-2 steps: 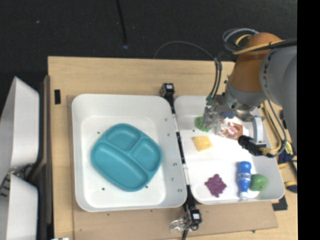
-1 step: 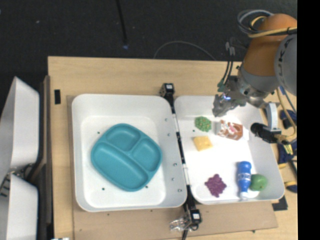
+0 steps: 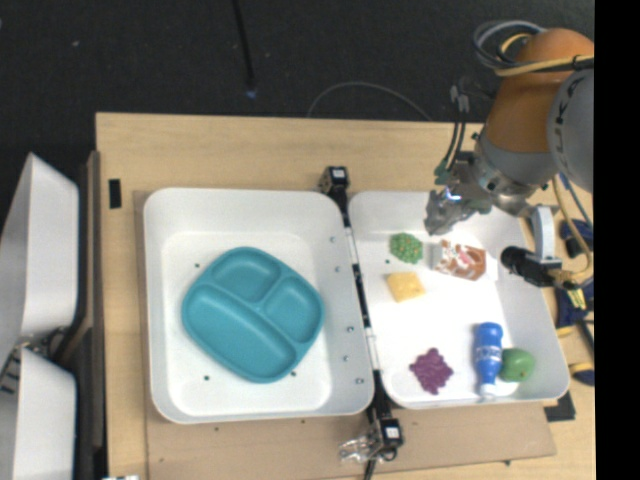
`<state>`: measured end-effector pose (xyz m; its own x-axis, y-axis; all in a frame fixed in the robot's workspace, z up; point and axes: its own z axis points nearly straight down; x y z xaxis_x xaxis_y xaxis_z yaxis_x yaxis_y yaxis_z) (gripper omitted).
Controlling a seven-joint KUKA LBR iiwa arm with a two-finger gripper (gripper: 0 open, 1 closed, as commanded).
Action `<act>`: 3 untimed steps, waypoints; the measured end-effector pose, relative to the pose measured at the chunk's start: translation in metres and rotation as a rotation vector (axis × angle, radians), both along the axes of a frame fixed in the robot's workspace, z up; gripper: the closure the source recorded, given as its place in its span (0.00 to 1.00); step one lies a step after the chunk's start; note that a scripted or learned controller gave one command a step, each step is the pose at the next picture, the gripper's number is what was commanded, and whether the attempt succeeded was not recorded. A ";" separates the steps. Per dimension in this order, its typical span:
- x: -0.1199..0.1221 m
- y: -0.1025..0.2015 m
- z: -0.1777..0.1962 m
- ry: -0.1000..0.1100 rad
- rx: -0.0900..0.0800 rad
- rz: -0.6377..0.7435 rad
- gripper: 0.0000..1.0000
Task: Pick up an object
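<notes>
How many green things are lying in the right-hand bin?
2. A knobbly green piece lies near the bin's upper left, just below the end effector. A round green ball sits in the lower right corner, against the blue bottle. The arm may hide more.

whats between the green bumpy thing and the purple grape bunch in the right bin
In the camera view, the yellow wedge lies between the green bumpy piece and the purple grape bunch; bare white bin floor lies below it.
</notes>
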<state>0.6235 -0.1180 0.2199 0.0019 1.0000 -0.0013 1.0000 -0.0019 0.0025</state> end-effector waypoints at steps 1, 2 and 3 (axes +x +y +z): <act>-0.011 0.060 0.005 0.002 0.002 0.008 1.00; -0.024 0.117 0.006 0.002 0.002 0.009 1.00; -0.028 0.162 0.004 0.003 0.003 0.008 1.00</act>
